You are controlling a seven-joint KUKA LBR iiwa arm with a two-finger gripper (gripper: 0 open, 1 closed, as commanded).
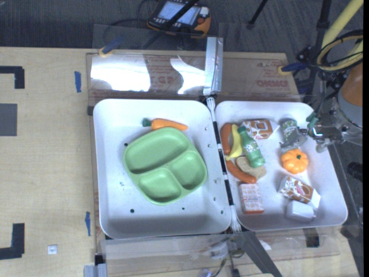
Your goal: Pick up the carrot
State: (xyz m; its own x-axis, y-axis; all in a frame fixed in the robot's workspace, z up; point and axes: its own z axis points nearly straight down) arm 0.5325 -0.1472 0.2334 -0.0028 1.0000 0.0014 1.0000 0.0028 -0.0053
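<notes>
carrot (pixel 164 124) touching green tray (pixel 165 164) | gripper (pixel 320 133) right bin (pixel 334 178) | jaws: cannot tell

Green divided plate (pixel 165 165) in the left bin (pixel 109 172). In the right bin (pixel 334 198): small orange pumpkin (pixel 294 161), green bottle (pixel 251 149) lying over a banana (pixel 236 145), red-and-white packet (pixel 251 198), white block (pixel 300 210). Handheld controller (pixel 178 16) beyond the counter (pixel 46 154).

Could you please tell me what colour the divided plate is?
Light green plate, seen in the camera view.
</notes>
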